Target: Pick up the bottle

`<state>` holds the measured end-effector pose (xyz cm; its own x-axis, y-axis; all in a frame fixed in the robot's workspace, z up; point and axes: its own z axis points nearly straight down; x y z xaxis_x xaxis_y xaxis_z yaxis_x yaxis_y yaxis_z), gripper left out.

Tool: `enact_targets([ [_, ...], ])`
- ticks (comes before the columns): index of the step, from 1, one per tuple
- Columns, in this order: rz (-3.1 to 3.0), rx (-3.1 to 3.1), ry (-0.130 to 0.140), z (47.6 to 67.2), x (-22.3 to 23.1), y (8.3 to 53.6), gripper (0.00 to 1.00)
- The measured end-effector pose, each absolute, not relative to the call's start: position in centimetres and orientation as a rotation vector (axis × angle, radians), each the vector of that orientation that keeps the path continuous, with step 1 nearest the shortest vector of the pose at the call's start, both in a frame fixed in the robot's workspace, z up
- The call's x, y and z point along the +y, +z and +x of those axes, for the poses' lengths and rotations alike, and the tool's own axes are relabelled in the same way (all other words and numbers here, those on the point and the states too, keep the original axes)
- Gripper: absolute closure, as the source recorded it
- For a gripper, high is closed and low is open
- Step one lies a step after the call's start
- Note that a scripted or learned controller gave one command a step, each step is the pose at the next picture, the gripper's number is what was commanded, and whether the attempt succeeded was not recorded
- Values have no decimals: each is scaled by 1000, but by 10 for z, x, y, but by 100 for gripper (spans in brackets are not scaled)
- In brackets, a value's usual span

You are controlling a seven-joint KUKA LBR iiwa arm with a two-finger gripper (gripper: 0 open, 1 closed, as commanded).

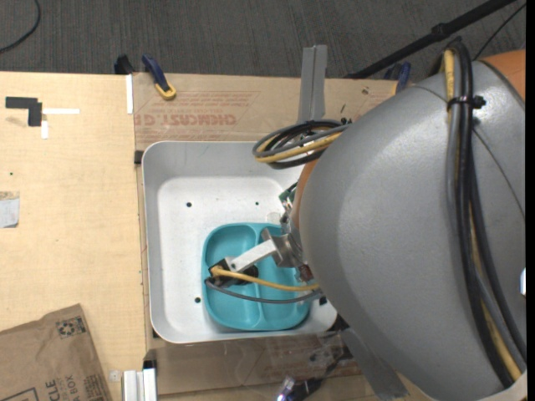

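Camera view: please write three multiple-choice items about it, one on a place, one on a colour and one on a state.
1. Where is the divided tray?
A) on a shelf
B) in a drawer
C) in the white bin

2. What colour is the tray?
A) teal
B) red
C) black

3. How does the tray lie?
A) upside down
B) flat, open side up
C) standing on its edge

Answers:
1 C, the bin's walls surround it.
2 A, its surface is teal all over.
3 B, its compartments face the camera.
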<state>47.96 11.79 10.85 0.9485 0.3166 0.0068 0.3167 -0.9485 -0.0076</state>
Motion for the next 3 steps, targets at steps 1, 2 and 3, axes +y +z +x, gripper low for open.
enact_targets([
  [1, -3036, -813, 6, 562, 204, 118, 0],
  [2, -3038, -815, 10, 562, 202, 127, 100],
  [3, -2743, -1534, 10, 507, 172, 107, 100],
])
